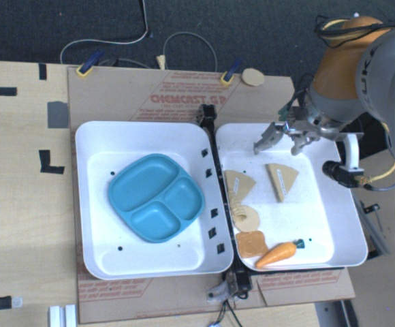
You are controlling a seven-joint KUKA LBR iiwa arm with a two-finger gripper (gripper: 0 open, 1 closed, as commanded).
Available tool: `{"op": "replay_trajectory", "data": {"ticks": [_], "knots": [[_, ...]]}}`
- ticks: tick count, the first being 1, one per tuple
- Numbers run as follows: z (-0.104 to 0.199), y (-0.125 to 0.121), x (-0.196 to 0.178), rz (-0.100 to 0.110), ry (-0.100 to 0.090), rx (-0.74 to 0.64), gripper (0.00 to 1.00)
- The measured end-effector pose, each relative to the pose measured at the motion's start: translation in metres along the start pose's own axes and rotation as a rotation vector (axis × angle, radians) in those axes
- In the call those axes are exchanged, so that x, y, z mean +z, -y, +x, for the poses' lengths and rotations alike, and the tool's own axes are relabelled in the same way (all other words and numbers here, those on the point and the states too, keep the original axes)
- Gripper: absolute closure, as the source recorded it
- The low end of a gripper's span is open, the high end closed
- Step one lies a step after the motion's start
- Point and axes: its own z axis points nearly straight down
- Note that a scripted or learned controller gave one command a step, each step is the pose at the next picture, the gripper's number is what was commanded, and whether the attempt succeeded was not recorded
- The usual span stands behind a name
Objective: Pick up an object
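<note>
The right bin [334, 210] holds several toy foods. A tan wedge [281, 180] lies near its middle, and another tan wedge [238, 184] lies by the left wall. Below that sit a round beige slice [245, 217], an orange-brown square piece [250, 243] and an orange carrot [278, 253] at the front. My gripper [282, 142] hangs open over the bin's back part, above and behind the middle wedge, with nothing between its fingers.
The left bin [92, 148] holds a blue divided plate [157, 197]. A black divider [214, 182] runs between the bins. The arm [351, 67] comes in from the upper right. A tan disc [253, 78] lies on the cardboard behind the bins.
</note>
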Motion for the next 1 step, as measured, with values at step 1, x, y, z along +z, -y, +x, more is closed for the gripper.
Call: {"op": "replay_trajectory", "data": {"ticks": [1], "knots": [[-0.0385, 0.0123, 0.1161, -0.015, 0.007, 0.003, 0.0]]}}
